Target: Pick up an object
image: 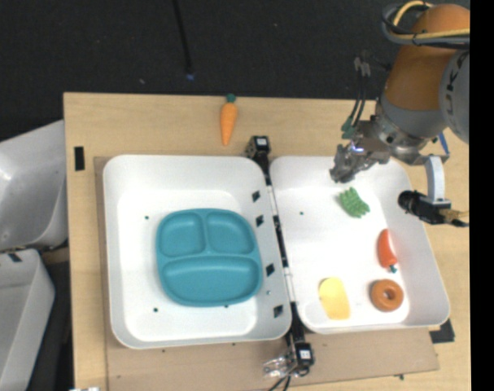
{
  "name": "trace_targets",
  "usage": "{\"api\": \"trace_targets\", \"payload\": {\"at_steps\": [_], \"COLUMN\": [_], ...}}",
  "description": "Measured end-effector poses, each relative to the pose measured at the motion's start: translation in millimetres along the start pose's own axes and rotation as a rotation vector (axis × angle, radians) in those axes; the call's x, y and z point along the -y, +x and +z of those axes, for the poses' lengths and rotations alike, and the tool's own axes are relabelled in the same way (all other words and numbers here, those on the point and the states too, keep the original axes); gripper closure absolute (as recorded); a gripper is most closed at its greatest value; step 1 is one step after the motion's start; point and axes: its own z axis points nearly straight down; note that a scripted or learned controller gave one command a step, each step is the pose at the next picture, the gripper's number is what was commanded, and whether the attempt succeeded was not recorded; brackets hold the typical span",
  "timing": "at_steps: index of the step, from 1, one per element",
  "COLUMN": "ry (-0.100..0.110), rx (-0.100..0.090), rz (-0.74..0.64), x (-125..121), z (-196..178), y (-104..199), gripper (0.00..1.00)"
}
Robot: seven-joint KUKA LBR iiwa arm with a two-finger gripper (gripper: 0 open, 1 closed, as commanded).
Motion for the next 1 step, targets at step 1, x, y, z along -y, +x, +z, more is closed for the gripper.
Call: {"api": "trace_targets", "payload": {"at_steps": [1], "ry": [-0.002], "rx": [0.001], "rz": [0.000], "x": [-17.1], "z": [-3.1], "y": [56.5], "gripper": [1.00]}}
